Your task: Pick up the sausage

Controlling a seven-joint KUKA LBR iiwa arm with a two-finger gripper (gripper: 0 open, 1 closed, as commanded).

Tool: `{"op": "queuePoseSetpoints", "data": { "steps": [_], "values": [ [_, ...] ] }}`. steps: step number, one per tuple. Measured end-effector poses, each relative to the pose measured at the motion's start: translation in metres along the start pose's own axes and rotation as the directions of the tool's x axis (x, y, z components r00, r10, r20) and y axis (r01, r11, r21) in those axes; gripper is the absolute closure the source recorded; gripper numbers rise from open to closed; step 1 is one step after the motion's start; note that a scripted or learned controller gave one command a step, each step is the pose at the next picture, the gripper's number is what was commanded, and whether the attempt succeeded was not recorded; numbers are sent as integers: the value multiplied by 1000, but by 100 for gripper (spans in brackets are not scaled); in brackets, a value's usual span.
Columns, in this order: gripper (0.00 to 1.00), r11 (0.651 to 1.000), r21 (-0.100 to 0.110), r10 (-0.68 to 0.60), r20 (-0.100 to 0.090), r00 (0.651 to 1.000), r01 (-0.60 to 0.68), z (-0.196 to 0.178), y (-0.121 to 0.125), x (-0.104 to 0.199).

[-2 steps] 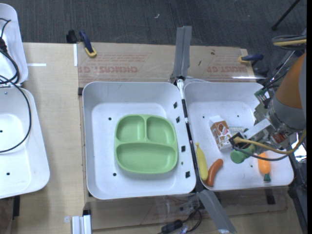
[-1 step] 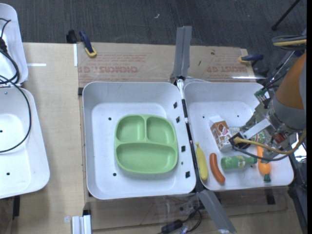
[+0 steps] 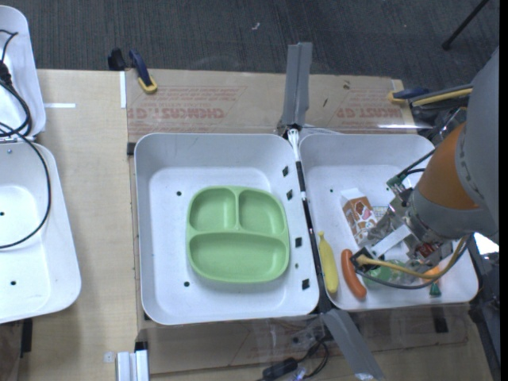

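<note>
Bench bins first: sausage [image 3: 353,274] lies near-left in my right bin [image 3: 333,161], beside a banana [image 3: 328,262]. Gripper [image 3: 373,252] hovers just right; can't tell finger state. Looks soft, slick, so I'd pinch mid-length.

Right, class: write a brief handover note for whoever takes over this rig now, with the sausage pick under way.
Gripper: low in the right bin, at the sausage; finger state unclear.
Sausage: lies on the right bin's floor near the front, beside the banana, with a snack packet behind it.
Green plate: in the left bin.
Done: approach to the sausage.
Left: confirm the grasp and lift.
</note>
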State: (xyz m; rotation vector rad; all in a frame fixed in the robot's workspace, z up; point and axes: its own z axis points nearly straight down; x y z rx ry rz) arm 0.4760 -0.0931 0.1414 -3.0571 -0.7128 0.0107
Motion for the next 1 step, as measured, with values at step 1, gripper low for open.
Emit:
{"op": "queuePoseSetpoints", "data": {
  "steps": [1],
  "values": [
    [0,1000,0,0,0,1000,0,0,0,0]
  ]
}}
